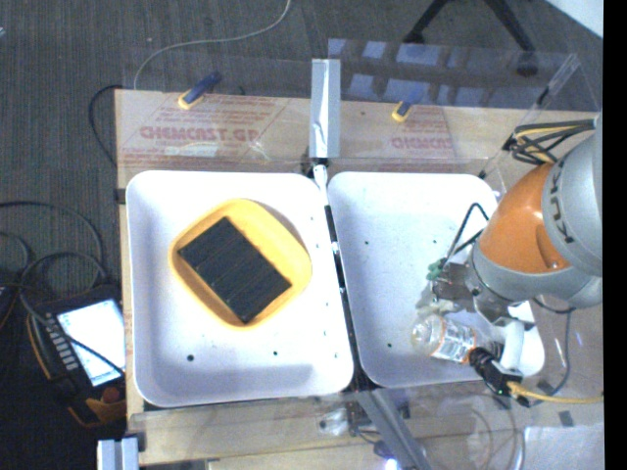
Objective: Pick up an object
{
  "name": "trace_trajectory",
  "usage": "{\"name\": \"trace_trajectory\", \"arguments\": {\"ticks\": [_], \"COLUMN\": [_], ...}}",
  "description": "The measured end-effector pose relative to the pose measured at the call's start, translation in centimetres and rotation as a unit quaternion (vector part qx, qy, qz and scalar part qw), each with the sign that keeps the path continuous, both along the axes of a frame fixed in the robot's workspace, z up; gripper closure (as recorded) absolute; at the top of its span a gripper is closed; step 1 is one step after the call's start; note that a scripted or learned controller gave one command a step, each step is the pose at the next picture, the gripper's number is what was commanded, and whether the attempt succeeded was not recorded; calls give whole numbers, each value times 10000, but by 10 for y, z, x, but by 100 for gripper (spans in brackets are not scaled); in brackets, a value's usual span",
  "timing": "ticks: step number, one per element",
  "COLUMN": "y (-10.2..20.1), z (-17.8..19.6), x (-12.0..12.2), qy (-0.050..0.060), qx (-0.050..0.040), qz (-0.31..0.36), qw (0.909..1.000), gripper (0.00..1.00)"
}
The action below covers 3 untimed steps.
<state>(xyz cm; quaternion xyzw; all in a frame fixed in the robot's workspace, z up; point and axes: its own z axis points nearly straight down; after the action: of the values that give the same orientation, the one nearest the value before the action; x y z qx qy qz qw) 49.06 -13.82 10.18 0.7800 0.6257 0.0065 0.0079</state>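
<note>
A grey KUKA arm [549, 233] with an orange band reaches in from the right and hangs low over the near right corner of the right-hand bin [392, 262], one of two shallow white bins set side by side on the desk [147, 135]. Its end effector [453, 297] sits just above a small, clear, crinkled object [446, 341], possibly a crushed plastic bottle or wrapper, lying on the bin floor close to the front wall; from where I stand I cannot tell whether the end effector is open or closed, nor whether it is touching the object. In the left-hand bin [157, 360] rests a yellow dish [284, 238] with a flat dark slab [235, 270] lying on it at a slant, well apart from the arm.

The clear object looks light, thin-walled and glossy, so it would likely give under pressure and could slip or spring sideways from a hard pinch. A hold across its narrow middle, square to its length, seems the safest bet, with care for the bin wall just beside it. The dish and slab look stiffer and heavier, and too broad for an easy grasp except at the rim.
</note>
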Motion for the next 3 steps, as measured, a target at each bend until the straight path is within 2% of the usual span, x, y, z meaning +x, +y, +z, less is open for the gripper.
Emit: {"name": "trace_trajectory", "arguments": {"ticks": [1,2,3], "y": [0,-16,-14], "z": [0,-10,0], "x": [0,-2,0], "qy": [1,33,15], "qx": [1,-6,4], "qz": [0,1522,1530], "qw": [10000,9883,9882], "gripper": [0,0,100]}}
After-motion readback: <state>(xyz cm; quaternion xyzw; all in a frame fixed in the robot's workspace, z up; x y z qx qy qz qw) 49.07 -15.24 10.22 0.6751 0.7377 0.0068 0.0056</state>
